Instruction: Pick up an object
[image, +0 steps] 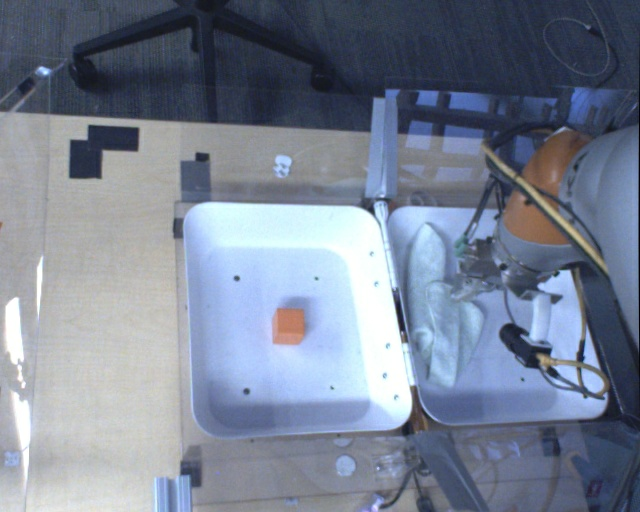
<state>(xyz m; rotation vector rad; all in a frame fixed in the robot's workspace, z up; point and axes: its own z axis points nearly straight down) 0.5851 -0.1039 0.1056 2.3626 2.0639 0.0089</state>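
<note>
two shallow white plastic bins sit side by side on a pale wooden bench. the left white bin holds one small orange cube, resting near the middle of its floor, apart from every wall. the right white bin holds a crumpled pale green-white cloth, which lies lengthwise along that bin's left side, close to the wall shared with the other bin.

my grey arm with its orange band reaches in from the right, over the right bin. my gripper sits low at the cloth's right edge, and appears to touch the fabric; from this angle i cannot tell whether it is released or clenched, or whether any cloth is caught in it. black and yellow cables loop beside my wrist.

on the bench, black angular tape marks lie toward the far left corner. beyond the bench, dark carpet carries the black star-shaped base of an office chair.
</note>
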